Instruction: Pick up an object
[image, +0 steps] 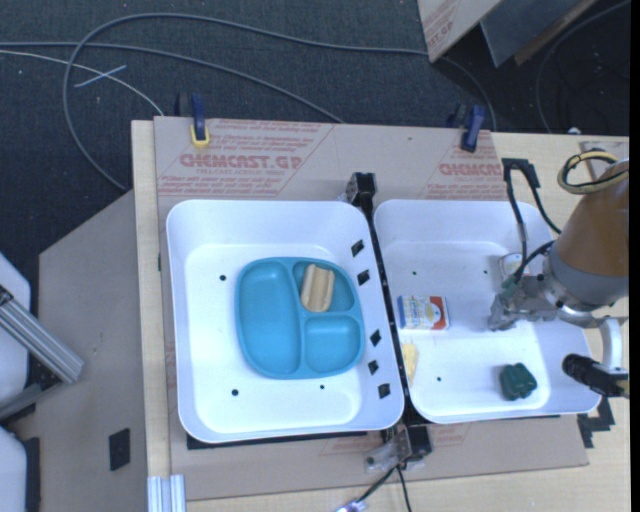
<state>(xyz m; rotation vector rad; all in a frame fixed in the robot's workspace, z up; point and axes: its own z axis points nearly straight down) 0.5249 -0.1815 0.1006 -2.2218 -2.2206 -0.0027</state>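
Start at the left bin (200, 400), a shallow white plastic tub with rounded corners and a glossy floor. Near its centre lies a blue divided plate (270, 330) with 3 smooth compartments, and a tan bread roll (317, 288) rests in the upper right compartment, soft-looking and oblong.

Cross the black divider (372, 290) into the right bin (450, 215). Against its left wall you have a small carton (423, 313), flat and boxy with printed red and blue faces, and just below it a yellow piece (409, 362) tucked at the wall, too small to identify. Toward the bin's lower right corner sits a dark green lump (517, 381), rounded and matte, well apart from the carton.

The gripper (508, 310) hangs near the bin's right wall, above the green lump and to the right of the carton. You cannot tell from this angle whether it is spread or closed, and nothing can be seen in it.

To do this step well, you would likely choose 1 target clear of the walls. The green lump looks the nearest, though its rounded shape may slip; centre over it before descending. The carton's flat faces should suit a squeeze better, but it lies close to the wall.
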